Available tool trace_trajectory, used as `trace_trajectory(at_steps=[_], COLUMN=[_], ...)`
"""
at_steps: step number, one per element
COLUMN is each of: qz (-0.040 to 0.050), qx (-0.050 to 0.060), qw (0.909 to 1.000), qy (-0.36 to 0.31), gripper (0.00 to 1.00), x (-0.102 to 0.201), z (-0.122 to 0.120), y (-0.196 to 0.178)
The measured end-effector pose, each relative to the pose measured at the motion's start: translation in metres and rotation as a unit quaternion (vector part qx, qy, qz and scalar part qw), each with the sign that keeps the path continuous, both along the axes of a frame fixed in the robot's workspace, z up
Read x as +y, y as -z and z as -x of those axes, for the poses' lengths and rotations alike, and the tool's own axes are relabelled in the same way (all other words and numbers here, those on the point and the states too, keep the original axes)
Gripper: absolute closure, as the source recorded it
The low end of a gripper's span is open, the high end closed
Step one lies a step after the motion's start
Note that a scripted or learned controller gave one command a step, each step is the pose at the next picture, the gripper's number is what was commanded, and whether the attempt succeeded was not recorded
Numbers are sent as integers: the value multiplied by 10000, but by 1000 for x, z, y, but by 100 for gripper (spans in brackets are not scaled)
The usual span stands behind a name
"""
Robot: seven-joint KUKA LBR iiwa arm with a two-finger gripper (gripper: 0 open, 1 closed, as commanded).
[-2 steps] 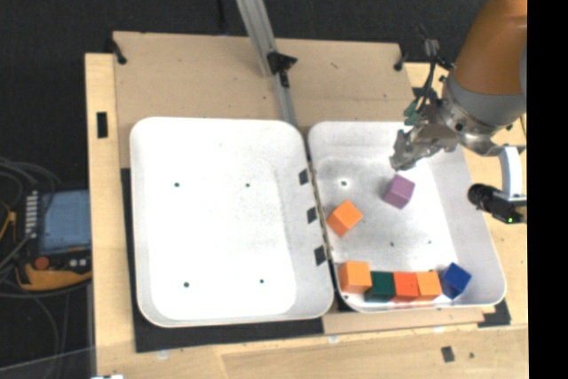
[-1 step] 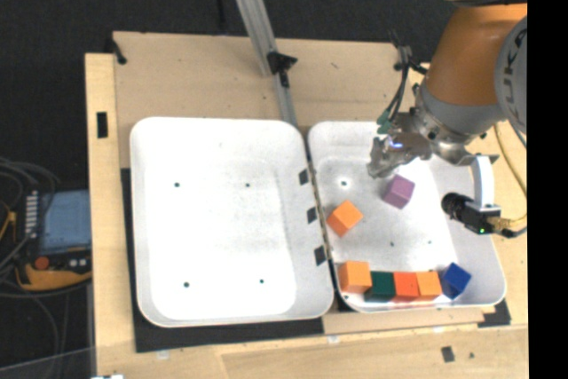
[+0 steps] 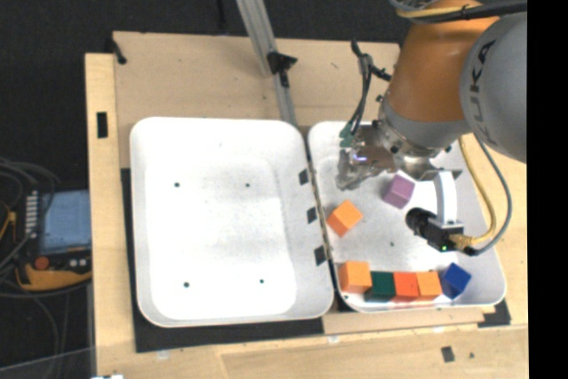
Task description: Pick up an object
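My gripper hangs over the back left part of the right bin, under the grey and orange wrist. An orange cube lies tilted on the bin floor just in front of the gripper, apart from it. A purple cube sits to the gripper's right, close to the wrist. Along the bin's front wall stands a row of blocks: orange, green, red-orange, orange and blue. Nothing shows in the gripper's grasp.
The left bin lies beside the right one, split from it by a narrow ridge with black clips. A slanted metal pole rises behind the bins. A black connector and yellow cable hang from the arm over the right bin.
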State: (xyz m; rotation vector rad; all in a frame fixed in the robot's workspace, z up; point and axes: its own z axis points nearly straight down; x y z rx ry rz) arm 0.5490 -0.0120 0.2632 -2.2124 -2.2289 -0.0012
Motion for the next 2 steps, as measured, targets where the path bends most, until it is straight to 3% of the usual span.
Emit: trace_trajectory(at_steps=[1, 2], qz=[-3, 3], qx=[2, 13], qw=[10000, 10000], qy=[-4, 4], gripper=[100, 100], x=[55, 98], z=[19, 38], y=[0, 23])
